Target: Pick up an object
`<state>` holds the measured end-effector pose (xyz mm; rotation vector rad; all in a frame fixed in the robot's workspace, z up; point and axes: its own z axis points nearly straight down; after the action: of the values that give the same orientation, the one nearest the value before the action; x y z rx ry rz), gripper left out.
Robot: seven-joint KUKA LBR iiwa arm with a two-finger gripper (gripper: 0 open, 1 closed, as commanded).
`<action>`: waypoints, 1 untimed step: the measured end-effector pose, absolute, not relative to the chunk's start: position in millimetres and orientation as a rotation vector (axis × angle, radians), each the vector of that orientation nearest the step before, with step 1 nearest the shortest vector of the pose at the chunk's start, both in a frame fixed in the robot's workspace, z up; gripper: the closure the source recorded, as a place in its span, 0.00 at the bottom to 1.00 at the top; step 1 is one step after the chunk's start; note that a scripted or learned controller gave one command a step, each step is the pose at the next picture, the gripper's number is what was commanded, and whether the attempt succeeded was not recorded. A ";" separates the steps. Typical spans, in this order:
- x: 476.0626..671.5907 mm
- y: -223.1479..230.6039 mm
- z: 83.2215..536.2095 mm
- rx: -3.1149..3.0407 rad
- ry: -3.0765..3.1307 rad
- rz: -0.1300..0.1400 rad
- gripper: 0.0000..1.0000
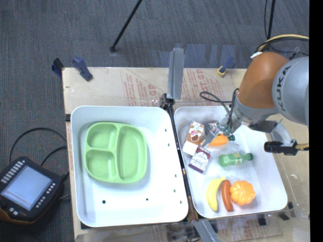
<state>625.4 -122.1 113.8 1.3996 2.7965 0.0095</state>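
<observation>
Lowest in the right white bin (272, 193) we see a yellow plastic banana (213, 193), a red toy sausage (226, 195) and an orange toy pumpkin (242, 192); above them, a green toy bottle (234, 159) and two small cartons. Higher, at centre right, the two-finger gripper (218, 134) sits on an orange carrot-like toy (220, 140) — pinched or merely touched, we cannot tell. We would confirm a centred hold before lifting straight up, clear of the bottle.

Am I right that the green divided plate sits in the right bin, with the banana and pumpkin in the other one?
Not quite. In the camera view the green divided plate lies in the left bin; the banana and pumpkin are in the right bin.
</observation>
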 end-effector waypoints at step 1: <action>645.3 -170.1 135.6 1.199 2.901 0.002 0.00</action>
<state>645.3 -170.1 135.6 1.1986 2.9006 0.0022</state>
